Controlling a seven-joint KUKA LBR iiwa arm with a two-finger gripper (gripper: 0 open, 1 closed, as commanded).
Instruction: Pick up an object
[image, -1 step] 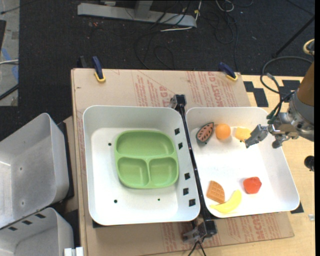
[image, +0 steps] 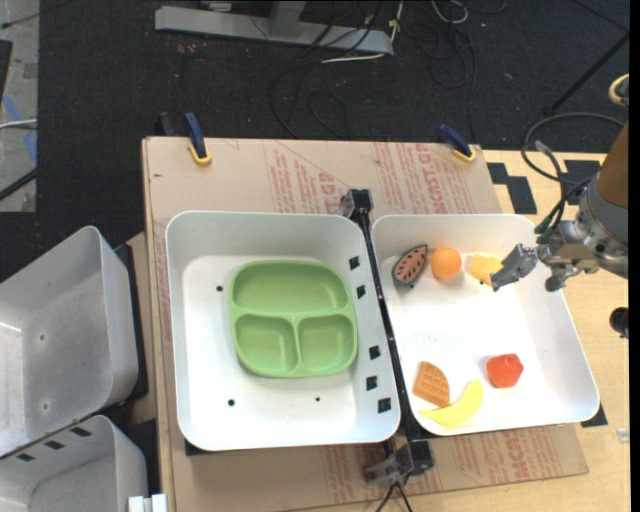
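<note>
White bins sit side by side on a cardboard-topped tabletop (image: 300, 165). Left bin (image: 190, 300) holds a green three-section tray (image: 294, 317), flat, roughly centred.

Right bin (image: 560, 330) holds six items:
- seed-slice toy (image: 409, 265) at 11 o'clock, near the divider wall
- orange ball (image: 446, 263) just beside it, toward 3 o'clock
- yellow piece (image: 484, 267) next along the same row, at 12 o'clock of the bin
- red block (image: 505, 370) at 4 o'clock, apart from the rest
- waffle (image: 431, 383) at 7 o'clock
- banana (image: 455, 407) touching or just under the waffle's lower edge, close to the front rim

Arm (image: 610, 200) comes in at 3 o'clock of the frame, over the right bin's far right corner. Claw (image: 512, 270) points toward 9 o'clock, tips right at the yellow piece's right side. Can't tell if it touches. Fingers too small and dark to resolve, so can't tell whether it's spread or clamped. Nothing visibly between them.

Two blue-yellow clamps (image: 198, 140) pin the cardboard at the far edge, at 11 and 1 o'clock. Spare white tubs (image: 60, 320) stand off the tabletop at 9 o'clock of the frame.
</note>
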